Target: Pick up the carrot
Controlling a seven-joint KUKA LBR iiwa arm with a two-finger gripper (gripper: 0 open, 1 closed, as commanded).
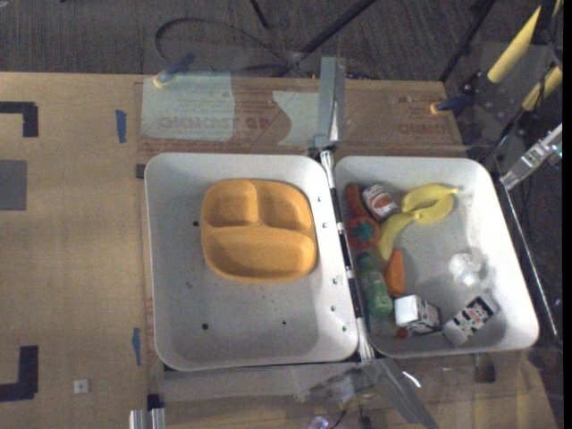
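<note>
No label reads clearly. The carrot (pixel 395 272) lies in the right bin (pixel 514 266), long axis running near-to-far, beside the banana (pixel 420 211).

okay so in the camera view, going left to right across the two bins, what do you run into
Left bin → orange divided plate → right bin's left-side clutter, with the carrot just past it → bananas → clear plastic item → small black-and-white carton.
</note>
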